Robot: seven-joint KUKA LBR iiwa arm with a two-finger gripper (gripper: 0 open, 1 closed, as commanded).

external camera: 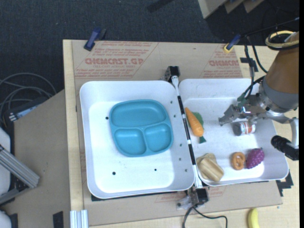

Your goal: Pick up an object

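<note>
My gripper (240, 118) hangs over the upper middle of the right bin (216, 91), reaching in from the right. Just beneath it, partly hidden, lies a small silver can with a red label (246, 128); I cannot tell whether they touch. An orange carrot with a green top (194, 121) lies by the bin's left wall. A tan bread piece (210, 168) sits at the front left. A small brown pretzel-like pastry (238, 160) and a purple grape bunch (255, 157) lie at the front right.
The left bin (95, 127) holds a blue divided plate (141, 127). A black divider rail (184, 127) runs between the bins. Cables and a black fixture (285, 147) stand at the right edge. A yellow object (253, 218) lies off the bench front.
</note>
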